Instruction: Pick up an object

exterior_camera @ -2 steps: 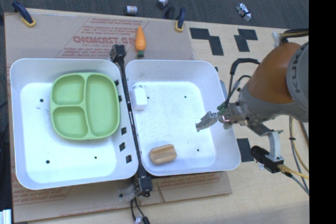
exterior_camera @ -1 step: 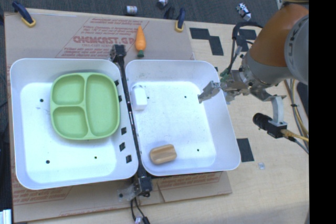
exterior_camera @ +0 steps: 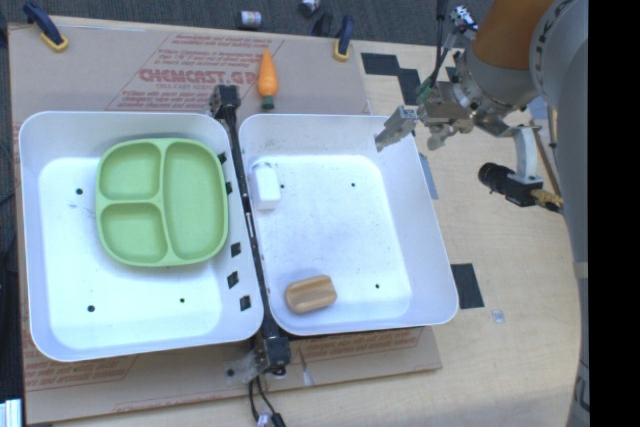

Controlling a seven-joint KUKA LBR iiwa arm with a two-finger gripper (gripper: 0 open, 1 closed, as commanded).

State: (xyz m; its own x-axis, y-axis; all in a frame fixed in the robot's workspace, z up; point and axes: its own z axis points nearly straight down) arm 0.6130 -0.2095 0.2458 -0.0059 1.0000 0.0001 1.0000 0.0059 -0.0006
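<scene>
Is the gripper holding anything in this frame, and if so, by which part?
Nothing is held. The gripper hovers at the right bin's upper right rim with nothing between its fingers.

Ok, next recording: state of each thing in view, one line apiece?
Gripper: over the right bin's upper right rim, nothing seen between its fingers.
Green divided plate: flat in the left bin.
White block: lying at the right bin's left wall.
Brown block: lying near the right bin's front.
Carrot: outside the bins.
</scene>
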